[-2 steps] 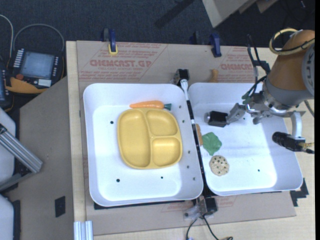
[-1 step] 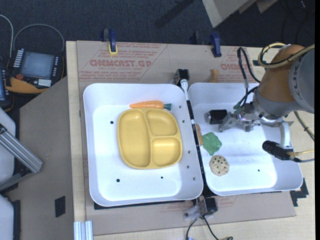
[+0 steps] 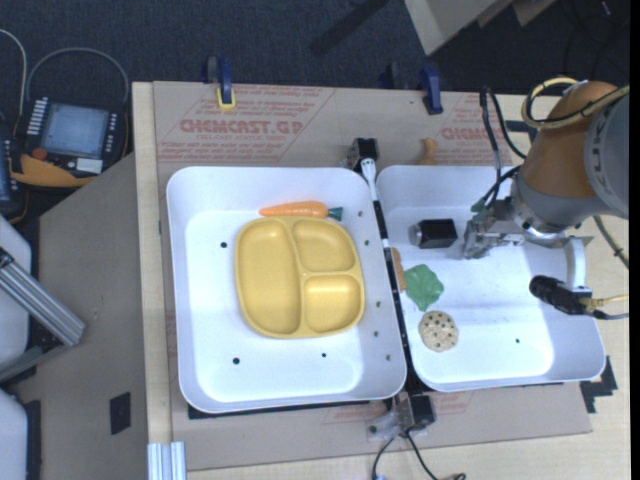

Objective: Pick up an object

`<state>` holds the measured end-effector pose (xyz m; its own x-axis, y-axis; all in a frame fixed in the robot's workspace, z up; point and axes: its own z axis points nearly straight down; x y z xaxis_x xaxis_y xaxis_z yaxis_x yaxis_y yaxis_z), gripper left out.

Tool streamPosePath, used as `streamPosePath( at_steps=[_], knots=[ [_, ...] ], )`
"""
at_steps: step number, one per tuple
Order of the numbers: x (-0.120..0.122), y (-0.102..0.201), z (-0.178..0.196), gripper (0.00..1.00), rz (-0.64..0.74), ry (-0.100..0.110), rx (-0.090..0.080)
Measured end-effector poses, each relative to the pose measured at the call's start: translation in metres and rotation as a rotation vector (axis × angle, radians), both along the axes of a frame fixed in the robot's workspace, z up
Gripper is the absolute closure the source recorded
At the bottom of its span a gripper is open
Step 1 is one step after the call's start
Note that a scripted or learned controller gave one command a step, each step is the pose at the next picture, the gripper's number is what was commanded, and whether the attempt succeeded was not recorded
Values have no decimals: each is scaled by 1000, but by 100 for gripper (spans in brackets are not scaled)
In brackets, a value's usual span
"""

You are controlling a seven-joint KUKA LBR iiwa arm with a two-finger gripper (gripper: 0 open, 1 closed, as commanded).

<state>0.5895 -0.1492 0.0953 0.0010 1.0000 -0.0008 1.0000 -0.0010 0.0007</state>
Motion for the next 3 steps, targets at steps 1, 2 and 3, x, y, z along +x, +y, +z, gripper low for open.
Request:
streamPosePath(
  at_steps=[1, 2, 3],
  knots=[
    [-2, 8, 47, 100, 2, -5, -1],
    [7, 4, 95, 100, 2, -5, -1],
    [18, 0, 150, 100, 2, -7, -2]
  ],
)
